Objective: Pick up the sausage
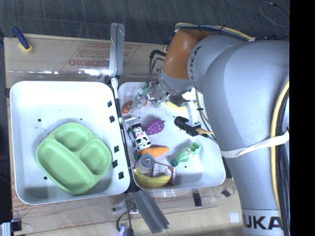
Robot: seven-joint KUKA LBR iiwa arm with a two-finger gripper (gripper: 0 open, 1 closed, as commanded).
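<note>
Sausage (pixel 126 106) lies just left of the jaws (pixel 142 98), right bin's (pixel 211 173) far corner.

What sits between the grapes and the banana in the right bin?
In the camera view, the carrot and a can lie between the grapes and banana.

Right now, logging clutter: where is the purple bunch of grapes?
The purple bunch of grapes lies mid-right bin, just above the orange carrot and right of the black-and-white carton.

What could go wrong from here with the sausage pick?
The gripper is at the right bin's upper-left corner, beside a small orange-red item that may be the sausage; the walls could block a clean grasp. The grapes, carrot and black-and-white carton lie close, so a wrong pick is possible.
</note>
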